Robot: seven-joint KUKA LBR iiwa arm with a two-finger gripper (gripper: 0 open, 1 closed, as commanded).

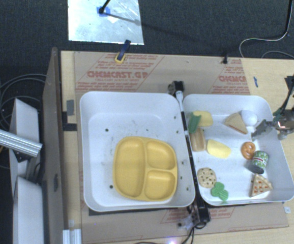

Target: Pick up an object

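At the right edge of the frame, the robot's grey two-finger gripper (269, 127) hangs over the right rim of the right-hand shallow white plastic bin (284, 179), in what looks like the approach step of a pick, with nothing yet lifted. Whether the jaws are parted or closed cannot be told from this slanted view, and no object is seen between them. The bin below carries a scatter of toy foods: a white egg-like ball (248, 117) and a tan wedge of bread (235, 122) just left of the gripper, a small orange ring-shaped pretzel (247, 149) and a green-labelled can (259, 160) below it, a pizza slice (260, 186) in the lower right corner, a pale yellow block (218, 149) in the middle, a round chocolate-chip cookie (206, 177) and a green leafy piece (219, 191) at lower left, and a yellow piece (204, 118), a green strip (194, 122) and a tan stick (198, 140) along the left wall. The left-hand white bin (96, 136) in mid-frame holds a yellow three-compartment plastic tray (146, 168). The likeliest target, judged by nearness, is the white ball or the bread wedge; the next move calls for lowering squarely over one piece, clear of its neighbours and the bin wall, before closing.
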